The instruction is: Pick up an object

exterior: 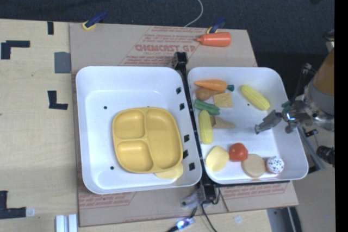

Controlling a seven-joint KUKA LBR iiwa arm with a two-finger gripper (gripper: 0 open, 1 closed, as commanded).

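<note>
Reaching in from the right over the right-hand bin [272, 77], with the gripper [267, 123] hanging low above bare white floor near that bin's right wall, dark fingers pointing left; impossible to tell how far apart, nothing seen between them. Lying nearest, up and to the left: a yellow corn cob [254, 97], tilted, apart from the gripper. Crowding the bin's left side: an orange carrot [211, 85] at the top, a tan cracker-like piece [223, 100] just below it, a green pod [206, 107] slanting over a second yellow corn [205, 126]. Sitting along the near edge: a yellow lemon-like piece [217, 158], a red tomato [237, 151] touching it, a round tan bun [254, 165] and a small white speckled ball [275, 164] beside that. Leaving open floor in the bin's middle and right. Filling the left-hand bin [87, 84]: a yellow divided plate [147, 138] overlapping a pale yellow piece [169, 173] at its near edge. Resting outside on the cardboard-covered bench [109, 46], beyond the bins: another orange carrot toy [215, 39].
</note>
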